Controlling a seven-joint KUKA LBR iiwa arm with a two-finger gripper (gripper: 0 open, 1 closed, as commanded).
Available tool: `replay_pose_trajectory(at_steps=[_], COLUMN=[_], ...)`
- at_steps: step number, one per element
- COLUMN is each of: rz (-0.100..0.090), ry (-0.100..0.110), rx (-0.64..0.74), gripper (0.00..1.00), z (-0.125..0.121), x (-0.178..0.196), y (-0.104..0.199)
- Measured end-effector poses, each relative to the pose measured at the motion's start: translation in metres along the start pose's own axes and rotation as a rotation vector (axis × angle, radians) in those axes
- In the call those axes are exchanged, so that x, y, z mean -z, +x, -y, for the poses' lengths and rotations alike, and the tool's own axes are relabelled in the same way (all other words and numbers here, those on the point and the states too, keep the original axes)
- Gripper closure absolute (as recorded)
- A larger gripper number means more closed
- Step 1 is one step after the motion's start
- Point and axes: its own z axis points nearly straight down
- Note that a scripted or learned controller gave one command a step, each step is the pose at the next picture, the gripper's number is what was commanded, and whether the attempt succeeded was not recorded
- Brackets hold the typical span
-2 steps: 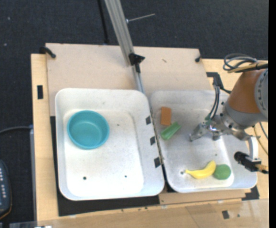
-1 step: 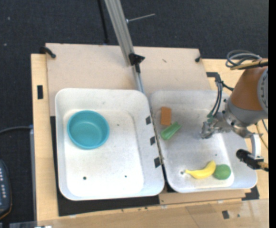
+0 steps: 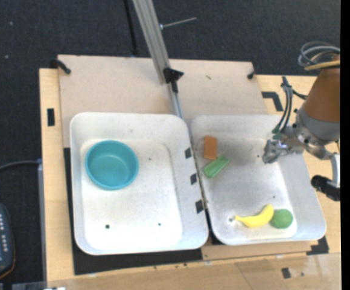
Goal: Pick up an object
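Two shallow white plastic bins: left bin (image 3: 163, 231) and right bin (image 3: 302, 180), both smooth, faintly speckled, slightly glossy at the rims. Round teal plastic bowl (image 3: 111, 164), left of centre: smooth, soft sheen. Yellow banana-shaped toy (image 3: 254, 217) and green ball (image 3: 282, 219), lower right: smooth, plastic-looking. Orange block (image 3: 209, 147) and green bar (image 3: 215, 167), centre: matt. Pale wooden bench top (image 3: 51, 180): flat, matt. Ribbed silver metal rail (image 3: 151, 32), upper centre: brushed look. Dark floor (image 3: 42, 17): rough, carpet-like texture.

End effector (image 3: 271, 153) low, wrist angled leftward
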Motion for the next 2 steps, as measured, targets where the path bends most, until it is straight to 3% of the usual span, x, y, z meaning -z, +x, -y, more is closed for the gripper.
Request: replay_pose_trajectory(at_steps=[2], rz=[0.001], ry=[-0.001], rx=[0.001], gripper=[1.0], z=[0.01], x=[0.12], y=[0.0])
